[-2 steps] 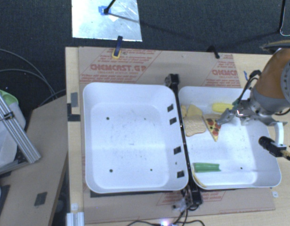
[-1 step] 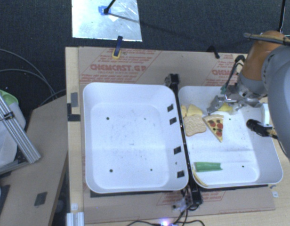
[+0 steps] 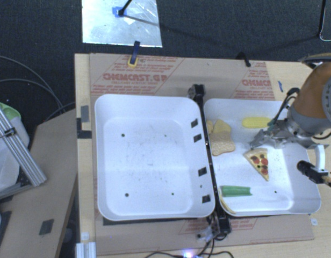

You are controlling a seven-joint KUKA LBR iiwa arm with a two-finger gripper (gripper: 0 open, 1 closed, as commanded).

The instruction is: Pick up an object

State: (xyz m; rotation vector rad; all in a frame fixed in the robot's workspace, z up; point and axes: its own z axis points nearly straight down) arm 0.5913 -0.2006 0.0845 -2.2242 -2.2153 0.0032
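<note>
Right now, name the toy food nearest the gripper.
The pizza slice, just below the gripper; the yellow piece, bread and green pod lie farther off.

Arm bent low; tool downward

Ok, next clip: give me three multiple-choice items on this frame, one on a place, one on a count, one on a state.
1. Where does the pizza slice lie?
A. in the left bin
B. in the right bin
C. on the bench outside the bins

2. How many objects lie in the right bin?
A. two
B. four
C. six

3. What is the state of the green piece?
A. lying flat near the bin's front edge
B. lifted by the gripper
C. standing upright in the left bin

Answers: 1 B, it rests on the right bin's floor just under the gripper. 2 B, a yellow piece, a tan piece, the pizza slice and the green piece. 3 A, it lies on the floor, apart from the gripper.
</note>
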